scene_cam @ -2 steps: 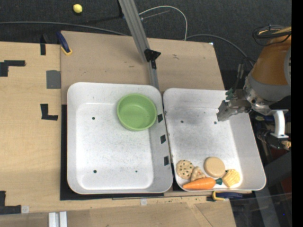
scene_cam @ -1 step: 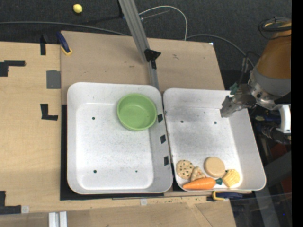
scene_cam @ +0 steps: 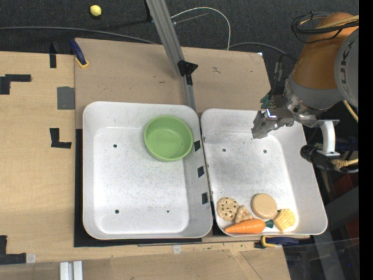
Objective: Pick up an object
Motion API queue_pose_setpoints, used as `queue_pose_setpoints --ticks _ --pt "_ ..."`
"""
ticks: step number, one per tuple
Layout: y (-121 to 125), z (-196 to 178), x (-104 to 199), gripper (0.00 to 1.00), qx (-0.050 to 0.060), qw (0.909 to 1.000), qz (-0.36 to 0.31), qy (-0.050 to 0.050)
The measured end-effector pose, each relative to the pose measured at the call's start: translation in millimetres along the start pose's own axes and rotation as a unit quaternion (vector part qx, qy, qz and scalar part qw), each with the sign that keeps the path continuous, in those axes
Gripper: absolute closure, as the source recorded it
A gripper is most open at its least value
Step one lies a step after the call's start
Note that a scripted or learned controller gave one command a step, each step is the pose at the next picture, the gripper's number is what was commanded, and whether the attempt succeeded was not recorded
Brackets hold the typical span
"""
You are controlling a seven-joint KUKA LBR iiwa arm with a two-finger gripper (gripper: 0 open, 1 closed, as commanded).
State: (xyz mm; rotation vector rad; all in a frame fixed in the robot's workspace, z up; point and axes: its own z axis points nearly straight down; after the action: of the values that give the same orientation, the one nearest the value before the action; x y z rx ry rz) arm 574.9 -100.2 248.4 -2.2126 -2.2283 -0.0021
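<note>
A: Where is the arm?

B: It reaches in from the right. The gripper (scene_cam: 263, 124) hangs over the far part of the right bin (scene_cam: 303, 174), close to that bin's far rim. The orange band sits above the wrist at the far right.

A: And the fingers?

B: Whether they are spread or pressed together I cannot tell; they show as one pale grey lump at this slant. Nothing is seen between them.

A: Where are the things to be picked?

B: Bunched in the near corner of the right bin. A speckled cookie (scene_cam: 227, 206) lies leftmost, a small tan piece (scene_cam: 241, 214) just beside it. A round tan disc (scene_cam: 264, 205) lies to their right. A carrot (scene_cam: 246, 227) lies along the near wall. A yellow ridged piece (scene_cam: 285, 219) lies at the right end of the bunch. All are well apart from the gripper.

A: The left bin?

B: The left bin (scene_cam: 99, 174) holds a green bowl (scene_cam: 168, 137), upright, in its far right part.

A: Anything else?

B: A small yellow ball (scene_cam: 95, 10) lies on the dark floor beyond the tabletop (scene_cam: 35, 156), far left. A grey pole (scene_cam: 166, 25) slants down to the gap between the bins.
</note>
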Motion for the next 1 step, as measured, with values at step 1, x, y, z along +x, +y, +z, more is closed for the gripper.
queue_pose_setpoints --ticks 1 --pt "11.8 -2.4 56.5 1.00 0.000 1.0000 0.000 0.000"
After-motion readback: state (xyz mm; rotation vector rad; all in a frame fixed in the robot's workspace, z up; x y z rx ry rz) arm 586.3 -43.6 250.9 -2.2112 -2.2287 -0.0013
